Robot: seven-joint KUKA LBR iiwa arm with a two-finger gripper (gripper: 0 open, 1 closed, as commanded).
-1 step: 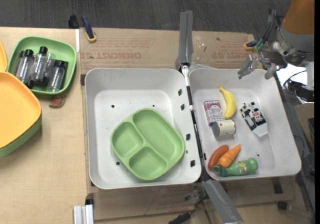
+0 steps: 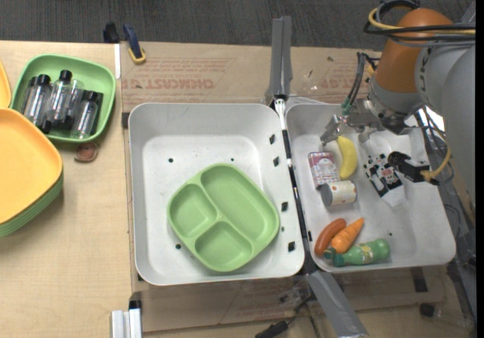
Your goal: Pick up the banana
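Apparently set to grasp, the gripper [image 2: 342,129] hangs just above the banana [image 2: 347,156] in the right bin [image 2: 423,242], fingers spread wide and holding nothing.

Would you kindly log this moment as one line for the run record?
task: pick up banana | gripper: above banana's top end | banana: lying in right bin, not lifted | status: grasp unconfirmed
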